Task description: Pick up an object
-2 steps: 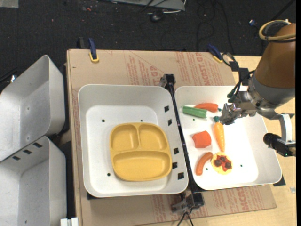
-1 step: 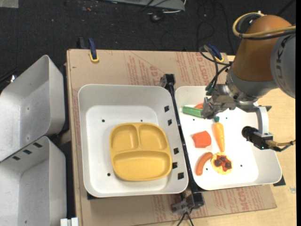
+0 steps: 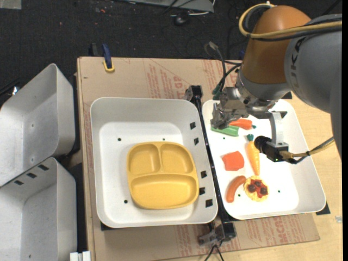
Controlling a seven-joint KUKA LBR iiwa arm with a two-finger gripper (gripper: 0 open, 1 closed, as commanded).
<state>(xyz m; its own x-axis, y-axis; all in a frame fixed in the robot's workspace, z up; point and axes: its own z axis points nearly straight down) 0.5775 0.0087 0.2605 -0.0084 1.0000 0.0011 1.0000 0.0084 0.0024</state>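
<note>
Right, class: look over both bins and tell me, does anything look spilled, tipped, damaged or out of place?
Nothing stands out. The yellow divided plate lies flat in the left bin. In the right bin, the toy carrot, orange wedge, sausage and small pizza lie apart, all inside the rim. The gripper is over a green piece.

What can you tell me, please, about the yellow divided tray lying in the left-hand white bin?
The yellow divided plastic tray is a rounded rectangle with a smooth, slightly glossy look, moulded into three compartments: two smaller ones on its far side and one wide one on its near side, parted by raised ridges. All three compartments hold nothing. It lies flat and upright on the floor of the left shallow white bin, roughly central, turned slightly askew, apparently clear of the bin's walls.
</note>
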